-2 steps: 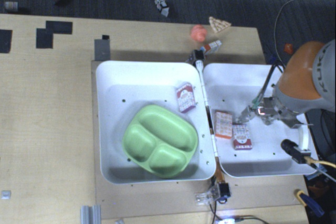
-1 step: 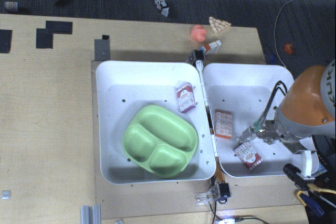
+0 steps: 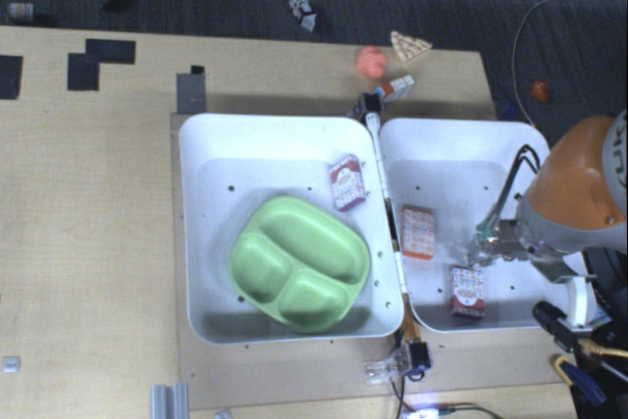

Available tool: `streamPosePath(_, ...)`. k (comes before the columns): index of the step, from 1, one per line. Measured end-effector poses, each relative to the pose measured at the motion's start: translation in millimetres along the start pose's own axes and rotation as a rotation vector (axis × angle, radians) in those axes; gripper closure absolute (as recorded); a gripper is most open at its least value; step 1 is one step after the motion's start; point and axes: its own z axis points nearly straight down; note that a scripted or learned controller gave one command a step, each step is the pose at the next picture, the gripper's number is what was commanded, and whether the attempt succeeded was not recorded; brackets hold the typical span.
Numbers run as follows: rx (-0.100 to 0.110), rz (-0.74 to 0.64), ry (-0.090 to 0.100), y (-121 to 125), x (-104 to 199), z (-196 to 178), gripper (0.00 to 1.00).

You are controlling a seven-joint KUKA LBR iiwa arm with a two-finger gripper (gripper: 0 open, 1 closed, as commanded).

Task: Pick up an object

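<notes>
Operator, note that your arm is cut off by the right edge of the view, so its upper links go unseen. The gripper sits beneath the wrist housing; its fingers are masked, their stance unreadable. Just below the gripper, the label on the small red packet is too blurred to read. To its left, the orange packet shows print too small to make out.
</notes>
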Motion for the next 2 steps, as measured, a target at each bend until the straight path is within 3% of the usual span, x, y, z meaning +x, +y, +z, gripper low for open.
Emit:
streamPosePath(1,0.014,-0.005,0.007,29.8,154.4,-86.4,1.0)
streamPosePath(2,0.015,-0.001,0.005,29.4,151.9,-86.0,0.0)
